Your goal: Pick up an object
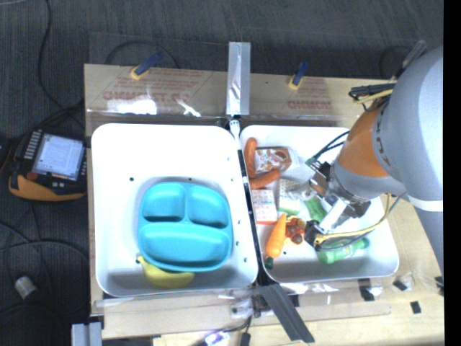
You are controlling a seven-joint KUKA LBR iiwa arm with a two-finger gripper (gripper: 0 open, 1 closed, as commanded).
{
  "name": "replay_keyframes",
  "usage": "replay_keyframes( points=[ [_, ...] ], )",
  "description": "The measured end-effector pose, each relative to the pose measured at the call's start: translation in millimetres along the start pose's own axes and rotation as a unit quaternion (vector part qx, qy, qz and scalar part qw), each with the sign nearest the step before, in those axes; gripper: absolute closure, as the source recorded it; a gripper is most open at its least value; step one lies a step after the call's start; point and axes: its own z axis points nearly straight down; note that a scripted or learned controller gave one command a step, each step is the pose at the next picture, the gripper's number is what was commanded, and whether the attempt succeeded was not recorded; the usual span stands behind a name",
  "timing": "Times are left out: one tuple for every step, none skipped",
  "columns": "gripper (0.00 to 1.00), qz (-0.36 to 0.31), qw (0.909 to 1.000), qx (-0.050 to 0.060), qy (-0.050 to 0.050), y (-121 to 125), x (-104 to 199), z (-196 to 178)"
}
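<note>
The right bin (382, 262) holds a heap of small things. An orange carrot (276, 238) lies near its front left, beside a small red and brown piece (294, 228). A reddish sausage (251, 153) lies along the left wall next to a printed packet (274, 160), with a white and red card (264, 204) below them. A green piece (312, 207) sits mid-bin and another green thing (340, 250) lies at the front. My gripper (330, 206) hangs low over the bin's middle, right beside the green piece. Nothing shows as held.
The left bin (115, 157) carries a blue divided tray (186, 223) with a yellow banana-like thing (167, 276) poking out under its front edge. A metal divider (238, 85) stands between the bins at the back. The grey arm (421, 135) covers the right bin's right side.
</note>
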Motion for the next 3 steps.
replay_keyframes(
  points=[
    [0.00, -0.254, 0.9671, 0.009, -0.002, -52.3, -13.6, -94.4],
    [0.00, -0.254, 0.9671, 0.009, -0.002, -52.5, -13.4, -94.5],
    [0.00, -0.316, 0.9487, 0.001, -0.001, -34.4, -12.2, 1.4]
  ],
)
